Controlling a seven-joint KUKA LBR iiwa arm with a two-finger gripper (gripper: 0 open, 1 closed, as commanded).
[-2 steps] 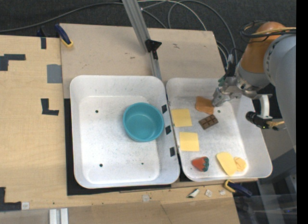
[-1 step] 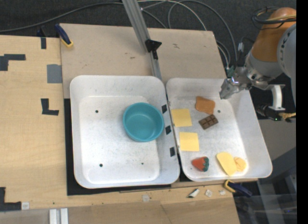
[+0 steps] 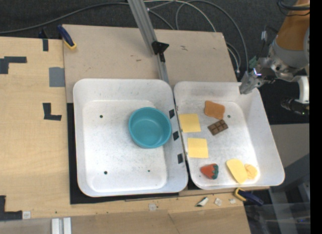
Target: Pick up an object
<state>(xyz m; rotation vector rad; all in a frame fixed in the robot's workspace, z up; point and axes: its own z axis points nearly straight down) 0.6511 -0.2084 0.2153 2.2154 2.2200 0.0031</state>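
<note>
Arm point(image 3: 292, 31) reaching in from the right, orange band high at the frame's edge, wrist angled down and leftward. Claw point(image 3: 247, 84) hanging over the far right corner of the right bin point(image 3: 269, 142), just above its rim, well apart from everything inside.

Left bin point(image 3: 90, 127): one teal bowl point(image 3: 149, 127), upright, near the middle, toward the right wall.

Right bin: orange-brown chunk point(image 3: 214, 109) toward the far side; dark chocolate piece point(image 3: 218, 127) just beside it, nearer; two yellow squares, one point(image 3: 190, 123) by the left wall and another point(image 3: 197, 147) just below it; red-and-green strawberry point(image 3: 210, 171) at the near edge; yellow wedge point(image 3: 236, 170) near the right corner with a small yellow lump point(image 3: 250, 170) touching it.

Claw too small and blurred: cannot tell how wide. Nothing seen between the tips.
</note>
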